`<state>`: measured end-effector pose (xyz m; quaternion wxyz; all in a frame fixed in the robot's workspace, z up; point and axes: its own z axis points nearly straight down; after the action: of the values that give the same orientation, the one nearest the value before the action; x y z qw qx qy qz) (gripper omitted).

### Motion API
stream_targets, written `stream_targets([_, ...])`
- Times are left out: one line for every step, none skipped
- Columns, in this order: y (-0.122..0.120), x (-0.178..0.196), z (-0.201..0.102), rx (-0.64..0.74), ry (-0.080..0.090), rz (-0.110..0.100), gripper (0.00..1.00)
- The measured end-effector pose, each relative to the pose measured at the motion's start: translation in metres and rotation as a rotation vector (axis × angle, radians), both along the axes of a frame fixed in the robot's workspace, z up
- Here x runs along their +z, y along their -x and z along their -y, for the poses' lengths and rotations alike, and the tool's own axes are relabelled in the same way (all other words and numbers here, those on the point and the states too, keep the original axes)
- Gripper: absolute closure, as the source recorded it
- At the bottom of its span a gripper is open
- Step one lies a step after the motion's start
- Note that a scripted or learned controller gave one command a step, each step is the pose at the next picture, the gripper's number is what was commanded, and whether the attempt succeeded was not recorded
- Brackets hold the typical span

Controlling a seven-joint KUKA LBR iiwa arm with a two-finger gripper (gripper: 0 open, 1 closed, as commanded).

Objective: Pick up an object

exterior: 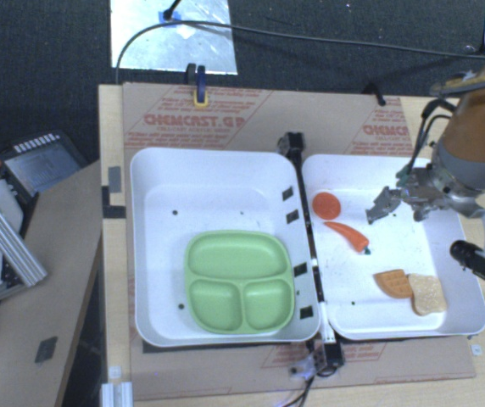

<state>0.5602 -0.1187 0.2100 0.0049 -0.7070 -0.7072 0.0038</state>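
Arm: the grey KUKA [478,134] comes in from the right edge of the frame, orange band showing near the upper right, wrist bent down over the right bin.
Tool: the tool [381,207] hangs over the upper middle of the right bin, dark fingers pointing toward the left; from here they look spread apart with nothing between them, so I'd call it released and carrying nothing.
Right bin: a shallow white bin [471,312] in the right half of the frame, holding four small things.
Orange disc: a round orange-red piece [326,203] lies flat in the upper left of the right bin, just left of the tool's fingertips and apart from them.
Chili pepper: a red-orange toy pepper [348,235] lies slanted just below the disc, its green-blue tip pointing down-right; near the tool but not touched by it.
Bread pieces: a browner toast-like slice [393,283] and a paler one [427,295] sit touching each other in the lower right of that bin, well apart from the tool.
Left bin: a second white bin [162,185] fills the middle left of the frame, side by side with the first.
Green plate: a light green three-compartment plate [239,280] rests in the lower part of the left bin, nothing lying in its sections.
Table: the table [251,108] under both bins is covered by a brown sheet printed with red lettering, a yellow clamp [200,90] at its top edge.
Cables: thin black cables [327,36] run across the dark floor at the top of the frame.
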Motion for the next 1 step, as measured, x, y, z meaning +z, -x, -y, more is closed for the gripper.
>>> stream_targets([-0.0027, 0.0072, -0.0002, 0.003, 0.002, 0.014, 0.00])
